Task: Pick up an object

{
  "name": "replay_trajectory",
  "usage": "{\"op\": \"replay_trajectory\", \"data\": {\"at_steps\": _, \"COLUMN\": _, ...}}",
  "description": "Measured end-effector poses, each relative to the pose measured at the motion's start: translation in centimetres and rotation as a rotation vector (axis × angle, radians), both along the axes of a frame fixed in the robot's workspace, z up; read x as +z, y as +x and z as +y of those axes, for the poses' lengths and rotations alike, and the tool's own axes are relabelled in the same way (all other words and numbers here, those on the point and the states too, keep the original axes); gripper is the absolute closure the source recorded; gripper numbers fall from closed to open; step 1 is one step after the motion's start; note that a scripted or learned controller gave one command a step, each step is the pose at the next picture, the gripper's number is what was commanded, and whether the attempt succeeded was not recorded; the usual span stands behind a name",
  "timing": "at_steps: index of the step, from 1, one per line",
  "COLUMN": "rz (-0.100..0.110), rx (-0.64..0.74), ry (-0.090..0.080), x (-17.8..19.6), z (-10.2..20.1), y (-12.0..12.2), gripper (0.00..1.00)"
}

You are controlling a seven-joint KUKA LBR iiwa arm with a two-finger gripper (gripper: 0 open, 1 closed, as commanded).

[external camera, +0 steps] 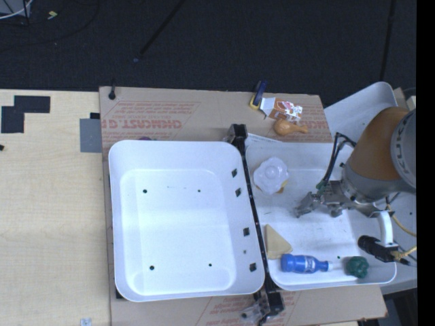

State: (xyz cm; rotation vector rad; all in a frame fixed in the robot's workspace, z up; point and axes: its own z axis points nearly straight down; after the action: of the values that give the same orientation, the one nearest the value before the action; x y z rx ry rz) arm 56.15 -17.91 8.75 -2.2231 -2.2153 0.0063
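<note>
Gripper [301, 210] sits low inside the right bin [319, 156], its metal fingers pointing toward the bin's middle, with nothing visible between them. At this slant and size I cannot tell whether they stand apart or closed.

Just up and left of the fingertips lies a clear, crumpled plastic cup or lid [271, 175], close to the divider between the bins; it is near the gripper but apart from it. Toward the front edge of the same bin, a blue bottle [304, 264] lies on its side with a white cap end pointing right. Just beside that end rests a dark green ball-like object [357, 267]. A tan wedge-shaped piece [274, 241], possibly foam or cardboard, leans against the bin's left wall just above the bottle.

The left bin [129, 182] stands side by side with the right one, both on a cardboard sheet [156, 117]. Behind the right bin, on the cardboard, lie an orange toy-like object [288, 127] and a small printed packet [289, 108]. The grey arm [377, 172], with its orange band, reaches in from the right.
</note>
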Motion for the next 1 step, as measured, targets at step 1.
{"op": "replay_trajectory", "data": {"at_steps": 1, "rz": -0.008, "rx": 0.008, "ry": 0.002, "x": 0.07, "z": 3.92, "y": 7.66, "gripper": 0.00}}
